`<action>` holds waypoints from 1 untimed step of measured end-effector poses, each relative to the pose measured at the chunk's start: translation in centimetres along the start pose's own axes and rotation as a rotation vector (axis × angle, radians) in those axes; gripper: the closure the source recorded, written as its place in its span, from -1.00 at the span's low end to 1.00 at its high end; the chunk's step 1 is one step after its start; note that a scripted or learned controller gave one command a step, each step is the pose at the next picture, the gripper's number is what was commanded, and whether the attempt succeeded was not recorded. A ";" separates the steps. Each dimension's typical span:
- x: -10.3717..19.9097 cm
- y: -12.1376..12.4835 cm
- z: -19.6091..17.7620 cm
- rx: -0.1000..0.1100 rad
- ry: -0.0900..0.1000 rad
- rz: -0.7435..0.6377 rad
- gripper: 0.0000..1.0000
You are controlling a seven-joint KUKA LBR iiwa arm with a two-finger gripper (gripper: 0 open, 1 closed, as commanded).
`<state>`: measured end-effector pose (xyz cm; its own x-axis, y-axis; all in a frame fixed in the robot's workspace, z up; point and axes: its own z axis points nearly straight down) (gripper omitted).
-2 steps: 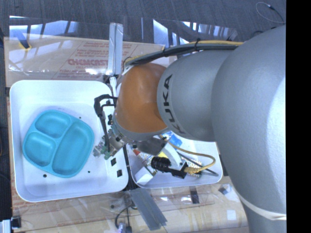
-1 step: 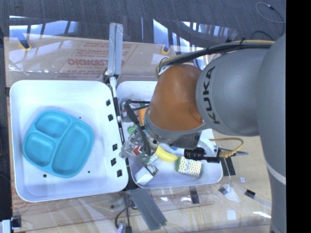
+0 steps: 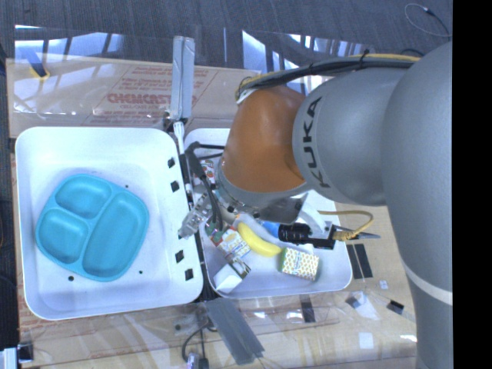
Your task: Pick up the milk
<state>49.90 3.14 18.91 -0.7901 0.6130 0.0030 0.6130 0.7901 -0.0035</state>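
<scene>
Milk, as far as I can judge, is the small carton lying tilted near the front-left corner of the right bin, just beside the banana; the label is too small to read. The gripper is hanging low over that bin's left wall, close to the carton. Whether it is grasping anything cannot be told, so the pick is looking unfinished. The blue plate is sitting in the left bin.

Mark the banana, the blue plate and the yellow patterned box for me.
banana (image 3: 260, 239): camera view, middle of its yellow body.
blue plate (image 3: 92, 226): camera view, centre ridge between compartments.
yellow patterned box (image 3: 299, 264): camera view, top face.
</scene>
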 end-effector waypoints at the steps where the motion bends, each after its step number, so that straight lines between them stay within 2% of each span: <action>1: 4.8 2.5 -0.1 0.003 0.003 0.085 1.00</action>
<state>47.62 8.06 18.98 -0.7355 0.6776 0.0053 0.6775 0.7355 -0.0070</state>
